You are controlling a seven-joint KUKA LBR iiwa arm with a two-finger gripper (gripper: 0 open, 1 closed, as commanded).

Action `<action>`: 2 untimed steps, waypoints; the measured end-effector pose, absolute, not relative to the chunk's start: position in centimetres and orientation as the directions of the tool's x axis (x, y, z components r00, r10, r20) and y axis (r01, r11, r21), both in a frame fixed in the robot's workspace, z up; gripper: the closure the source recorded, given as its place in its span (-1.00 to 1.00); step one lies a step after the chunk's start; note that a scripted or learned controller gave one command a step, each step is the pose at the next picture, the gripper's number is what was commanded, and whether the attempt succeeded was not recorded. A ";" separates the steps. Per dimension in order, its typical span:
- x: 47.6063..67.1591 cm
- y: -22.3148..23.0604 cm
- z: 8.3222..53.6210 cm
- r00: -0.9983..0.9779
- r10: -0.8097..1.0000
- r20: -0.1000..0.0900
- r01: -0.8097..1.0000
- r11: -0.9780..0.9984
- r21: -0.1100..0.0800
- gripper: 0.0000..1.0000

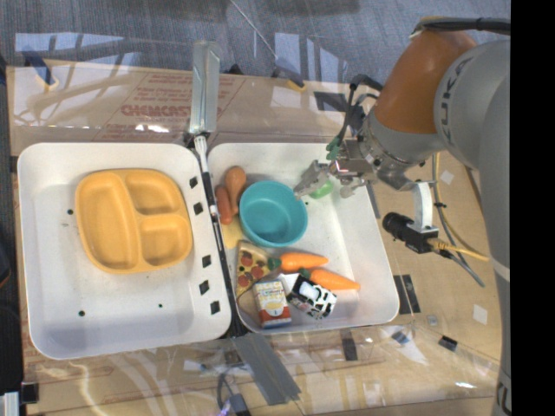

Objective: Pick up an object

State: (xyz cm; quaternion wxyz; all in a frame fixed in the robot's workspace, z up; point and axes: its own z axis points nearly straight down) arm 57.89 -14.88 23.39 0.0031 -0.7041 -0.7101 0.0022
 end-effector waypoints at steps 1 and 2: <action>62.7 -11.4 10.1 -0.413 0.911 0.000 0.911 0.413 -0.004 -1.00; 56.5 -7.8 19.2 -0.205 0.979 0.001 0.979 0.205 -0.002 -1.00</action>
